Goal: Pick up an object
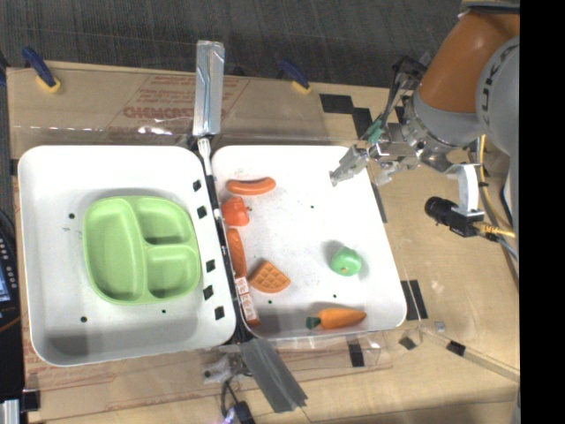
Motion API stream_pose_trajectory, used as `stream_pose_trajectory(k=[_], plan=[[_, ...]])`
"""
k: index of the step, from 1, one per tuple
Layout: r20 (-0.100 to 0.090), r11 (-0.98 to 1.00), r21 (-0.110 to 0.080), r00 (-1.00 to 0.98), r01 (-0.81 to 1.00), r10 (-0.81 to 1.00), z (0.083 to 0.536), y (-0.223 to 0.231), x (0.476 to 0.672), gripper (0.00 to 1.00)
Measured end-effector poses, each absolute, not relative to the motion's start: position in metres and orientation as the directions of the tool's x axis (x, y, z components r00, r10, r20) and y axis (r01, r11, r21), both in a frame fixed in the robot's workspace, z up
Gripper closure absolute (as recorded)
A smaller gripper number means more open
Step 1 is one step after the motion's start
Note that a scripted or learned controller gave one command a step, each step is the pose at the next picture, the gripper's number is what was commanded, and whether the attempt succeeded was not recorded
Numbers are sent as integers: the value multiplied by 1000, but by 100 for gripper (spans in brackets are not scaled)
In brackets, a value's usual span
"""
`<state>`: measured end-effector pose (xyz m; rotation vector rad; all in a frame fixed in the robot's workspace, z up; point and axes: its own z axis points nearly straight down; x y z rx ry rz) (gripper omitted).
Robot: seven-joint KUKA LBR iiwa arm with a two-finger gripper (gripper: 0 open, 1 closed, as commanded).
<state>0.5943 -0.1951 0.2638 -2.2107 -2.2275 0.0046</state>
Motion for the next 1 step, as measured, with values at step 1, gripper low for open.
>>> stream_pose_trajectory(k=[1], plan=[[1, 50, -8, -50, 999, 999, 168, -131, 609, 0]])
